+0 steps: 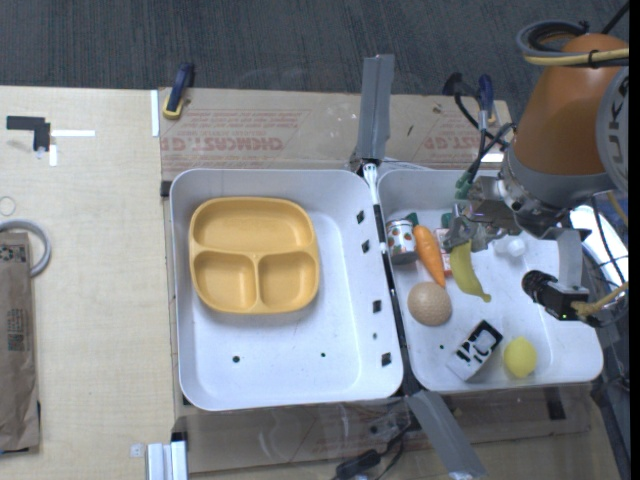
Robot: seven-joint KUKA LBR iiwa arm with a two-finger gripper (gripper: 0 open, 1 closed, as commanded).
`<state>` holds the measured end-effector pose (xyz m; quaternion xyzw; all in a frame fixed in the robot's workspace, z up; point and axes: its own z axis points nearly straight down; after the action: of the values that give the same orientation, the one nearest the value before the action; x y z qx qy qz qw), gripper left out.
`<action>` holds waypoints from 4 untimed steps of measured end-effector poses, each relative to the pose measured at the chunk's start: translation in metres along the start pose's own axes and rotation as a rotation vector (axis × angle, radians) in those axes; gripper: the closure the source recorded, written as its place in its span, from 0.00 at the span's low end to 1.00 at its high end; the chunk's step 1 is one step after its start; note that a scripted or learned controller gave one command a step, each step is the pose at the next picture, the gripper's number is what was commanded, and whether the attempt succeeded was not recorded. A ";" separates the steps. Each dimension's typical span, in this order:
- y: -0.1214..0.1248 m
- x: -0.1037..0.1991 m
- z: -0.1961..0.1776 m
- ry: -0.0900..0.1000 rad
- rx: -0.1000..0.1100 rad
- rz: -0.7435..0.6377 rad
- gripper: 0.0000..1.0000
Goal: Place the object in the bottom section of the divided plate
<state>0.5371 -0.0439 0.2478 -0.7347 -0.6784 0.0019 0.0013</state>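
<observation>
**Arm is hanging over the right bin, plate is waiting in the left one**

The grey arm with the orange band is reaching in from the right and bending down over the upper part of the right bin (590, 363). Its end effector (478, 230) is sitting just above the top end of the banana (467, 271); I cannot tell how it is set or whether it is holding anything.

The divided plate (255, 255) is lying flat in the left bin (290, 368), in its upper part. It is yellow-orange with rounded corners, one long section at the top and two smaller sections below.

Beside the banana a carrot (430, 255), a small can (402, 240), an egg-shaped object (430, 304), a black-and-white box (474, 348) and a lemon (520, 358) are lying in the right bin.
</observation>
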 end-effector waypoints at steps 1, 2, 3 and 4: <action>0.019 0.083 0.005 -0.001 -0.002 -0.033 1.00; 0.068 0.074 -0.015 -0.002 -0.002 0.113 1.00; 0.007 0.087 0.057 -0.001 0.000 -0.169 1.00; 0.010 0.148 0.072 -0.001 -0.002 -0.538 1.00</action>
<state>0.5590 0.1023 0.1756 -0.5281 -0.8492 0.0011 0.0004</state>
